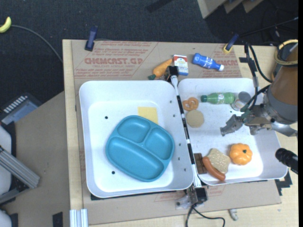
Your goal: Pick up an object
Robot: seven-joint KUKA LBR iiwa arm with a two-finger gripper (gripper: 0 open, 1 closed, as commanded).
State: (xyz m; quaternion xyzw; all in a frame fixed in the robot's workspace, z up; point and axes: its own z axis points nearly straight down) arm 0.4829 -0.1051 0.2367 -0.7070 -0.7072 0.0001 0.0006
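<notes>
- Hovering over right bin, mid-right of frame: gripper, fingers spread apart w/ nothing between, tips aimed toward frame left.
- Nearest pick candidate, by judgement: orange pumpkin, just below & slightly right of tips, lower right of bin, not touching.
- Roundish, so no long axis to line up with; approx short drop toward frame bottom needed.
- Other options farther off: green bottle at upper frame, lying left-right; bread slice beside pumpkin's left.
</notes>
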